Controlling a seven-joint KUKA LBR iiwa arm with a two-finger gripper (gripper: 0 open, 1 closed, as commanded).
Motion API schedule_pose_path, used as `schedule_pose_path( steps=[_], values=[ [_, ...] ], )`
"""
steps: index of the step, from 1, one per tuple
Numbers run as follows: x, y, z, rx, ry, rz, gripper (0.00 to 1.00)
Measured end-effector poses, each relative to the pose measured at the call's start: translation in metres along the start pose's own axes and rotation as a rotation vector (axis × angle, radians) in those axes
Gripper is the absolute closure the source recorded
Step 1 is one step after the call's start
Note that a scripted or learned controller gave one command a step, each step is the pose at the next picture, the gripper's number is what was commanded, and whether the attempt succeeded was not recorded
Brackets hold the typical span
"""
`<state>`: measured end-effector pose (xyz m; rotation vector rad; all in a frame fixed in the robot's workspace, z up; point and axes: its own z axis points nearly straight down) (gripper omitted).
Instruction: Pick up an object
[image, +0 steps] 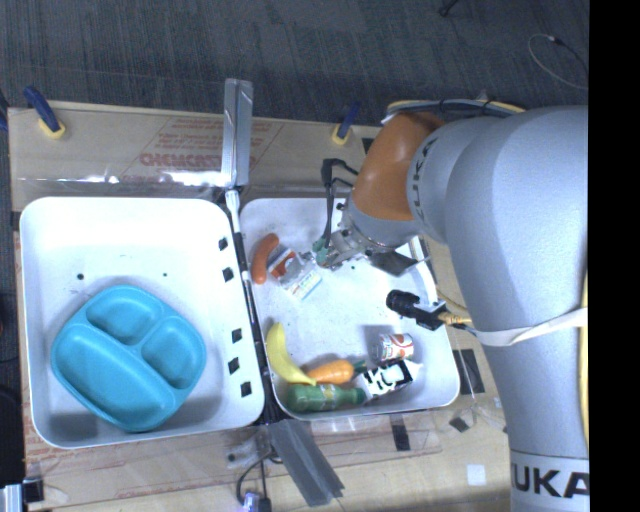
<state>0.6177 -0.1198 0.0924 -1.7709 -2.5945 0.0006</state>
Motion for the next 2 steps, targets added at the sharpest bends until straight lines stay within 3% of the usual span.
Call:
schedule_pose_path(
  steps=[1,2],
  values=[
    [0.001,0.001,-0.010,0.001,0.000,-0.006,1.00],
    [0.032,0.055,-0.101,0.000,0.000,0.018,1.00]
  ],
)
